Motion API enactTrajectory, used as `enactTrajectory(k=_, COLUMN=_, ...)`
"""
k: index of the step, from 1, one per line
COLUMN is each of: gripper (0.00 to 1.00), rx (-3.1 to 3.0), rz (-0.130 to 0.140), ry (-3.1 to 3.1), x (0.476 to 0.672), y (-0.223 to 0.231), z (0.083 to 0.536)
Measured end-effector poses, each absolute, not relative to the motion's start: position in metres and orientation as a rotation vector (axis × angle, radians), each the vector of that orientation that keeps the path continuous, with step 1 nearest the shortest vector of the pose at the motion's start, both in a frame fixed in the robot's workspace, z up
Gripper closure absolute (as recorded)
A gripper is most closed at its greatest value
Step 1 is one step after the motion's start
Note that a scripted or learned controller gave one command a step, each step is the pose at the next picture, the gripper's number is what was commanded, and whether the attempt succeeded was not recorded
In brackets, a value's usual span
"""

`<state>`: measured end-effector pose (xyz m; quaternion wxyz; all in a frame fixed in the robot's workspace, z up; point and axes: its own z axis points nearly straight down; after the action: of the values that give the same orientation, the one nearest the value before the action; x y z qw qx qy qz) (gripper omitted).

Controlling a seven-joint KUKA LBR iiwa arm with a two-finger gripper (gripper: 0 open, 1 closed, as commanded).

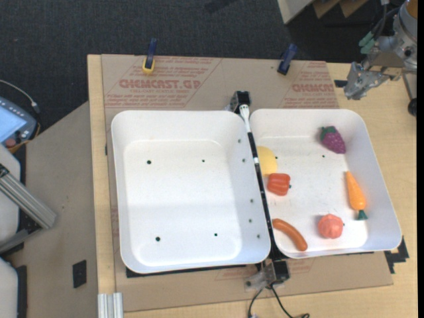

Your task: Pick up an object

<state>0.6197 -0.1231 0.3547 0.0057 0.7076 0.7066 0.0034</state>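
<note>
Arm cut off at frame's right edge | claw [361, 85] hung beyond right bin's [377, 177] far corner (finger gap unreadable) | toy foods lay in that bin, carrot [355, 191] nearest claw's side.

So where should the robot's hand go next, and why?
Probably a short move in over the right bin, toward the purple grapes. The gripper sits outside that bin, past its far right corner, and it holds nothing. The grapes are the nearest toy and lie apart from the carrot, so there is room around them.
</note>
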Motion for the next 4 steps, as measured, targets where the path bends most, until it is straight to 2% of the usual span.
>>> enactTrajectory(k=1, gripper=1.0, rx=2.216, rz=0.004, ry=2.221, x=0.622, y=-0.102, z=0.358)
enactTrajectory(k=2, gripper=1.0, rx=2.213, rz=0.009, ry=2.222, x=0.584, y=-0.065, z=0.404)
enactTrajectory(k=4, gripper=1.0, rx=2.211, rz=0.008, ry=2.218, x=0.587, y=-0.067, z=0.422)
